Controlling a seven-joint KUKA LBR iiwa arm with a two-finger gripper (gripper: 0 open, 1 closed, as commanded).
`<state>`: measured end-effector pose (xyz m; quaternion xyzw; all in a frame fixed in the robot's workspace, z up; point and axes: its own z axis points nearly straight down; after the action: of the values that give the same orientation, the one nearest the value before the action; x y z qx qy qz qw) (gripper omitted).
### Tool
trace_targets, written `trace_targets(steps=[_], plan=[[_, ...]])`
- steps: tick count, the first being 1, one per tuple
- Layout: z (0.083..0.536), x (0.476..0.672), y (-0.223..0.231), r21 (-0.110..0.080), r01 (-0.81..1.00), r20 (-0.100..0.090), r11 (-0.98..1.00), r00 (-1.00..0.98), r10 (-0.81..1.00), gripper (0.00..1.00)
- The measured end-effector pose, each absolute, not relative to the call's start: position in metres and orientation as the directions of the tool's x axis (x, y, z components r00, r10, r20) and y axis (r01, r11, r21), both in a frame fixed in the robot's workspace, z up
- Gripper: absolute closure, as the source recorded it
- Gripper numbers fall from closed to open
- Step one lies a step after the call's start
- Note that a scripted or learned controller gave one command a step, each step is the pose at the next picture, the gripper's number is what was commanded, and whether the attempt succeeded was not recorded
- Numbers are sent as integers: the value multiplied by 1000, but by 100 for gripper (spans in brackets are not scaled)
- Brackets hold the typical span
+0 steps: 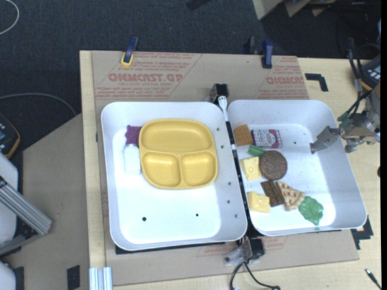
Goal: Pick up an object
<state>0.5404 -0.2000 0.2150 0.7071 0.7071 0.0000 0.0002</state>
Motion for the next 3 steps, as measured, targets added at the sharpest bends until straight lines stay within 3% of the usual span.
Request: trace_targets(steps=[2, 3], plan=[[99, 536, -207, -7, 1000, 3, -1, 1, 1000, 0], [84, 535, -206, -4, 1000, 2, 0, 0, 1000, 0]])
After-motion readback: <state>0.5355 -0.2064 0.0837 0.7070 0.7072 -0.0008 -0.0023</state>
